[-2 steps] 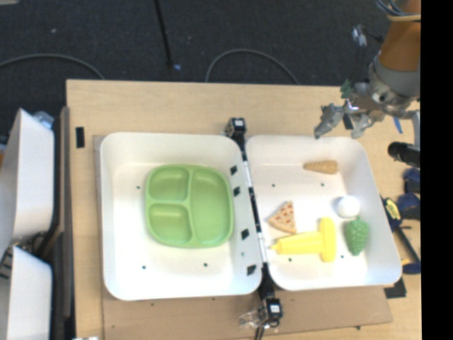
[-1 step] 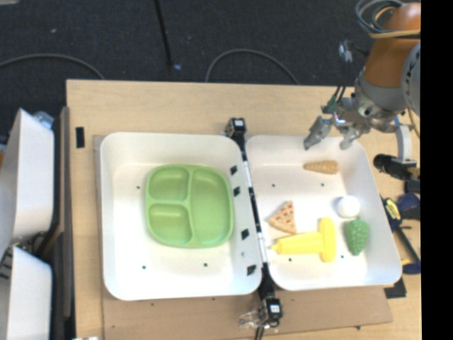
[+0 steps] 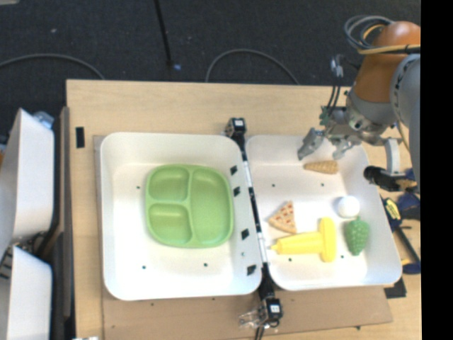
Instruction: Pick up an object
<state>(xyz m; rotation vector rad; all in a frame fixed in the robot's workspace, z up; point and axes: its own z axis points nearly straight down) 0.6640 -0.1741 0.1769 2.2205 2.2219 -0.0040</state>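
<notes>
**Cone lies under the spread tool at the top of the right bin**

Cone, tan and ridged, lies on its side near the upper edge of the right bin, its tip pointing toward the left of the frame. Just above it hangs the tool, its two fingers splayed apart with nothing between them; the left finger sits above and to the left of the cone, the other above its wide end. The grey arm with its orange band comes in from the upper right of the frame.

Lower in the same bin, a pizza slice rests near the divider, a yellow hammer-shaped toy lies below it, a white ball sits to the right, and a green bumpy piece lies just below the ball.

The left bin carries a green divided plate, lying flat around its middle. Both bins rest on the wooden desk.
</notes>
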